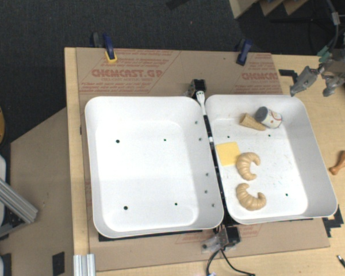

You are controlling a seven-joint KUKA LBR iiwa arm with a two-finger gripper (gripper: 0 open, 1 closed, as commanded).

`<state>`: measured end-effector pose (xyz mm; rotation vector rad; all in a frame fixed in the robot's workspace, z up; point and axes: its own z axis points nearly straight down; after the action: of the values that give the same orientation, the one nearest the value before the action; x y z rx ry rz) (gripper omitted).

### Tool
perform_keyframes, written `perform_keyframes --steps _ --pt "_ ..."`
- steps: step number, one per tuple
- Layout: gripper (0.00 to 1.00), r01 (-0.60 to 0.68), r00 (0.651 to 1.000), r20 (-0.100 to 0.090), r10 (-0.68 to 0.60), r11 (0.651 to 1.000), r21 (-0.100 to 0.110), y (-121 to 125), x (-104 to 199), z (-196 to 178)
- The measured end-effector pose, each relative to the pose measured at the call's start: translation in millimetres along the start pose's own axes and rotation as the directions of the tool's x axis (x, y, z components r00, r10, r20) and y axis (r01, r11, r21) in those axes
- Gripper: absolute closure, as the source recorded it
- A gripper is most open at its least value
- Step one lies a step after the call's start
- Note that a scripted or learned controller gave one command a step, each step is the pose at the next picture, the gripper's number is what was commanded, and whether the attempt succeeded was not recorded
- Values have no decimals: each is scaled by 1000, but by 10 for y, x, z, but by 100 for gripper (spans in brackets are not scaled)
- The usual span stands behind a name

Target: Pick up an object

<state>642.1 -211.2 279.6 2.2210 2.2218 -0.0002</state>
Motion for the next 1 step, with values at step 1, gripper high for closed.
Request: perform_keyframes --steps 1 --pt "0 9 1000 1 -9 1000 -12 43 1011 -982"
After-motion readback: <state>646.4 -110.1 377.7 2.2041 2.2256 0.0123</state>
